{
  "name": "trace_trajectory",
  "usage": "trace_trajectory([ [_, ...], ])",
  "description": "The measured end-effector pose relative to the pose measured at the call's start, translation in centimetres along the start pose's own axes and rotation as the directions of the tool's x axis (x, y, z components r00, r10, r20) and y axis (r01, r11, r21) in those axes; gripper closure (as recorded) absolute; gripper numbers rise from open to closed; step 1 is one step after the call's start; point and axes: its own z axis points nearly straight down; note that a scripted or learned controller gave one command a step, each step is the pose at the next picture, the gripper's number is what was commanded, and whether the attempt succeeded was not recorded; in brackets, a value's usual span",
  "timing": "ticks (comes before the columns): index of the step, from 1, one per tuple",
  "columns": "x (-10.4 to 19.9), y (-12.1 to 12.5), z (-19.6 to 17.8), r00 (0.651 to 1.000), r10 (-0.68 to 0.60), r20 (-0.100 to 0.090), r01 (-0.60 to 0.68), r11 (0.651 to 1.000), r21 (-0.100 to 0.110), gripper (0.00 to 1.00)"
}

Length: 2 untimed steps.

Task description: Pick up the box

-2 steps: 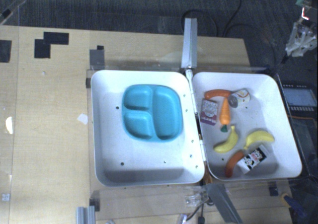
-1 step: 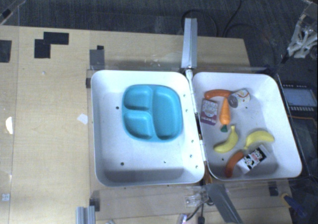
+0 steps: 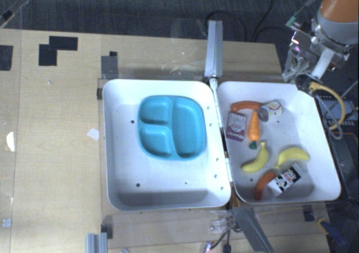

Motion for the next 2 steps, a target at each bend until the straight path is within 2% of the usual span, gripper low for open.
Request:
trace_trajectory([
  [1,-2.7,-4.4,-6.5,1.0,0.013,-0.001,-0.013,1.0,-0.003,1.0],
  [2,1.6,0.3,-8.0,0.988,0.152,0.0,-0.152,0.988,-0.002,1.0],
])
